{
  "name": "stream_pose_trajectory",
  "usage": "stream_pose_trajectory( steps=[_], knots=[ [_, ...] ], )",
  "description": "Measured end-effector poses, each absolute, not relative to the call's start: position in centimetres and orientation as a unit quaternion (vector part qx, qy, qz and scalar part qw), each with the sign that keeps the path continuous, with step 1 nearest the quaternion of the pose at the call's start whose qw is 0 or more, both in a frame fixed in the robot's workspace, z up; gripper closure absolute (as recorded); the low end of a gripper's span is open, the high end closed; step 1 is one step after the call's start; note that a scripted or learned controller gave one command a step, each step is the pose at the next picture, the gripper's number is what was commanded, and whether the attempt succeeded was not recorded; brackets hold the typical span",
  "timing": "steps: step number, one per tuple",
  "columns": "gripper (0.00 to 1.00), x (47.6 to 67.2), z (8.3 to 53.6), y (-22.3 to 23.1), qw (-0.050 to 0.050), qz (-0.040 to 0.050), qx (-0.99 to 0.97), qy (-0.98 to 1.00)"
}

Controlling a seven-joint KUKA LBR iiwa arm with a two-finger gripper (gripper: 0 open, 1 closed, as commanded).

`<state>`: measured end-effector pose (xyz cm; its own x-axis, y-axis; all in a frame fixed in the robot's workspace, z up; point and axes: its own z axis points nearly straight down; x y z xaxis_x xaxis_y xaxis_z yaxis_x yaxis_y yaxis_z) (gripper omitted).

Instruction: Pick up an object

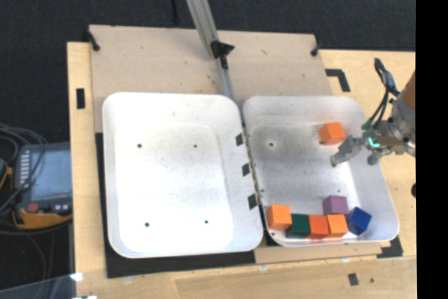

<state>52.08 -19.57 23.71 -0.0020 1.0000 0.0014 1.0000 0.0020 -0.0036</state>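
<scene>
Nothing is lifted yet, as far as I can see. My gripper (pixel 357 150) sits over the right bin's (pixel 301 108) right side, jaws spread apart with nothing between them. The lone orange block (pixel 332 133) lies just beside it, up and to the left. Six more blocks (pixel 318 222) crowd the near wall. I judge the whole grasp remains ahead.

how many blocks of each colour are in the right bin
orange blocks: 4 (one alone near the end effector, three in the bottom row)
green block: 1
purple block: 1
blue block: 1
total: 7, all in the right bin
</scene>
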Motion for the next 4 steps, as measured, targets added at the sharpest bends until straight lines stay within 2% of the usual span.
stream_pose_trajectory(
  steps=[1,3,4],
  knots=[
    [0.0,52.2,23.9,-19.6,0.0,-0.0004,-0.707,-0.708],
    [0.0,52.2,13.9,-19.3,0.001,0.0015,-0.708,-0.707],
    [0.0,52.3,9.7,-19.5,-0.002,-0.0001,-0.708,-0.706]
  ],
)
